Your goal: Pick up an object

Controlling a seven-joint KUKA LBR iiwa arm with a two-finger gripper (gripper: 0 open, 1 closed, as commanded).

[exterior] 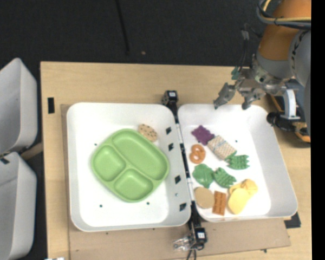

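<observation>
My gripper (234,100) hangs over the far rim of the right bin (265,145), its two fingers spread open with nothing between them. Below it in that bin lie small toy foods: a purple piece (202,134), a speckled cracker block (221,147), an orange pretzel ring (197,154), green leafy pieces (203,174) (238,161), a tan round piece (203,197), an orange strip (220,202) and yellow fruit (241,196). The gripper stands apart from all of them, up and to the right of the purple piece.
The left bin (81,145) holds a green divided plate (130,164) and a speckled cookie (147,131) by the plate's far edge. A row of clips (179,161) joins the bins. Grey-white shapes (11,145) stand left of the bench.
</observation>
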